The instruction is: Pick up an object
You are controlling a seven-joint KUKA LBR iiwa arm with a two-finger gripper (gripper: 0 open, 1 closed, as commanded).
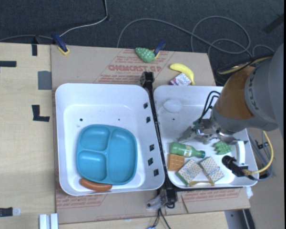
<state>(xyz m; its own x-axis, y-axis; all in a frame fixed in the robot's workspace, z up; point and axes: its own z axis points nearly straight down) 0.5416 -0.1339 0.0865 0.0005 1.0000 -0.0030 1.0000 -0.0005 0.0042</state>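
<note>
Green plastic bottle point(187, 150), lying on its side in the right white bin point(178, 120), is in my judgement the likely object for this pick. The jaws hang just above it, at the end of the grey arm point(257, 99) that reaches in from the right. Whether the jaws are released or clenched I cannot tell. The metal parts there are small and blurred, and nothing is clearly seen between them.

The bottle is round and lies flat, so it could roll or slip out if it is pinched at its narrow neck. The place is also crowded. A tan waffle square point(175, 162) lies just beside the bottle, perhaps touching it, two pale checked squares point(200, 170) are near, and a small green toy point(222, 148) lies to the side. A descent a little off could push these together or catch the wrong one.

The arm covers the far right part of this bin. The green toy's shape is hard to make out.
</note>
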